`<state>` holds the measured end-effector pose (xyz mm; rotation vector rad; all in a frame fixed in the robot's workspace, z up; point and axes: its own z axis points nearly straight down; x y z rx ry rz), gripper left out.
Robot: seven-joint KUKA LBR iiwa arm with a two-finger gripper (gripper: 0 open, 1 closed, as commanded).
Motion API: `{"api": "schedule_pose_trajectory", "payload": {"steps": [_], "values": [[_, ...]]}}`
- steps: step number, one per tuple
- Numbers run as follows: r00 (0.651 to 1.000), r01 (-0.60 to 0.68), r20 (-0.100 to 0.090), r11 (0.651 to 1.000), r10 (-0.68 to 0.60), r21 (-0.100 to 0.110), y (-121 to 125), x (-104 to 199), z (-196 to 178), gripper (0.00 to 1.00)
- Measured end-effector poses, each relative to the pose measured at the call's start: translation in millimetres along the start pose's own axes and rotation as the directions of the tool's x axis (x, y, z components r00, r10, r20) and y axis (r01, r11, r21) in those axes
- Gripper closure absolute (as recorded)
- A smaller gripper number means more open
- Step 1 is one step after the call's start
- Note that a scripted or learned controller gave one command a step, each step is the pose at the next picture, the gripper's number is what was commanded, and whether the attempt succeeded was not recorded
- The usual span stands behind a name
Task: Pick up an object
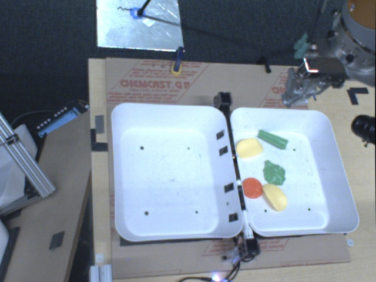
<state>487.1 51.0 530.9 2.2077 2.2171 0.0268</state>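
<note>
The right bin (329,157) holds several small objects: a long green piece (272,138), a yellow lump (249,148), a dark green leafy piece (274,173), a red-orange disc (252,188) and a second yellow lump (275,197). My gripper (297,90) hangs above the far edge of the right bin, behind the objects and well clear of them. Nothing shows between its fingers.
The left bin (170,169) sits beside the right one, joined by a black hinge strip (232,157). A shiny metal sheet (140,15) lies beyond the bench. A metal rail (23,163) stands at the far left.
</note>
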Motion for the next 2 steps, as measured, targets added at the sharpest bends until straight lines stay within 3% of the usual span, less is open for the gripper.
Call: {"api": "schedule_pose_trajectory", "payload": {"steps": [1, 2], "values": [[1.0, -0.012, 0.005, 1.0, 0.012, 0.018, -2, -85, 11, 1.0], [1.0, 0.007, 0.002, 1.0, -0.007, 0.027, -3, -12, 108, 1.0]]}}
